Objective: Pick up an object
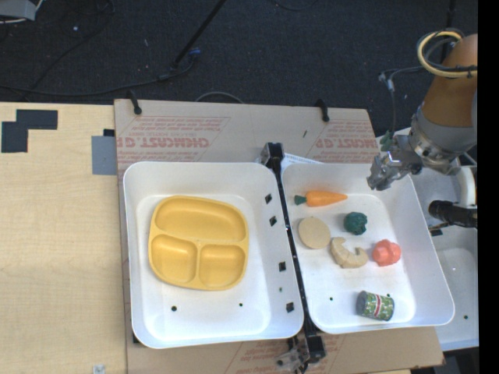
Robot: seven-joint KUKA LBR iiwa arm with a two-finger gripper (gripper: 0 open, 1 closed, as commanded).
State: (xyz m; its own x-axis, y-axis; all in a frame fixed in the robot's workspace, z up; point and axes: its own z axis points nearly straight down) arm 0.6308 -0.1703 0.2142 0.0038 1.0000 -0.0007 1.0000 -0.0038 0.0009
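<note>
Right bin (425, 248), carrot (324, 199) (left of pincer (380, 176))

A single fixed camera looks down at a slant on the surface (62, 232), taking in both white bins (204, 174) whole from moderate height, left of the jaws.

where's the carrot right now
In the camera view, the carrot lies in the right bin, near its far edge, just above the tan round slice and left of the green broccoli piece.
</note>
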